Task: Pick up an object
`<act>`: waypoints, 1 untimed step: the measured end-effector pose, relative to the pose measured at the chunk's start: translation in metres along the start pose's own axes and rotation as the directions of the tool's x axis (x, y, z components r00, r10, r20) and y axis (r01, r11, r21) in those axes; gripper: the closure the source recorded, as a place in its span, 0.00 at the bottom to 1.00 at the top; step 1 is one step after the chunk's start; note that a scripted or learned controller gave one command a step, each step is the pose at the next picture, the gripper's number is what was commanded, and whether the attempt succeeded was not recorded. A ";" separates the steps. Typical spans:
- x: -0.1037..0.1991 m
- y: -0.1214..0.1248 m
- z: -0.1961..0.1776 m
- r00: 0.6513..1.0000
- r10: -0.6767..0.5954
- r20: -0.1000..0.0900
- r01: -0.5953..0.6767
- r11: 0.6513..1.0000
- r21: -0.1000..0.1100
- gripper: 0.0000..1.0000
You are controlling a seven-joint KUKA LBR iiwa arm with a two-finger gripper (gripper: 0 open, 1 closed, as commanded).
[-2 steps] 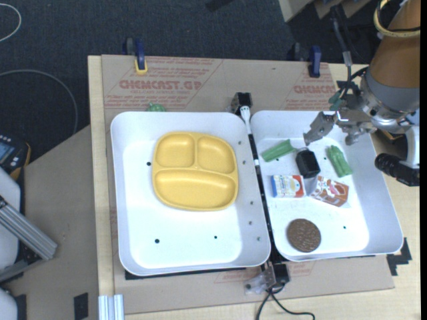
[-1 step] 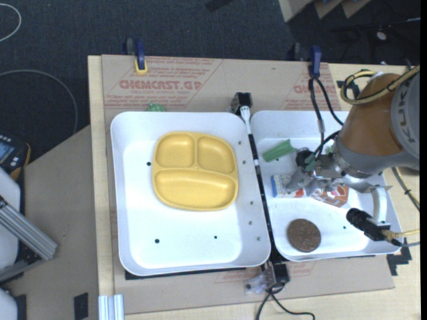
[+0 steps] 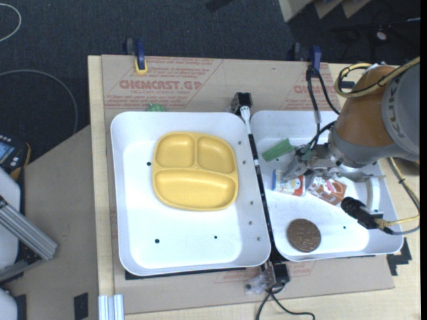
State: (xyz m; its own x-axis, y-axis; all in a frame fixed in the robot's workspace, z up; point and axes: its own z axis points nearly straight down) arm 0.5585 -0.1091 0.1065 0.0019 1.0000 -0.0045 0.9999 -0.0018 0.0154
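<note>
My gripper (image 3: 301,167) is low inside the right bin (image 3: 347,249), reaching in from the right below the grey and orange arm (image 3: 373,122). It hangs right over a white packet with blue and red print (image 3: 287,183); whether it touches the packet is not visible. A red and white packet (image 3: 329,191) lies just right of that one, partly under the wrist. A flat green piece (image 3: 274,150) rests at the bin's upper left. Near the front wall sits a brown round disc (image 3: 304,235).
The left bin (image 3: 130,199) holds a yellow divided plate (image 3: 195,171) in its upper half. A black cable and plug (image 3: 360,213) trail from the wrist across the right bin's right side. Clamps and cables stand along the back of the board (image 3: 193,79).
</note>
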 end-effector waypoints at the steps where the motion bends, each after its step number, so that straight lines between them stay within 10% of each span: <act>1: -0.003 0.003 -0.011 1.000 0.001 0.008 -0.001 1.000 -0.012 1.00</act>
State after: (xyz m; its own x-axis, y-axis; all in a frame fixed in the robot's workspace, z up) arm 0.5616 -0.1116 0.1180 0.0033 0.9999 -0.0129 0.9996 -0.0030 0.0278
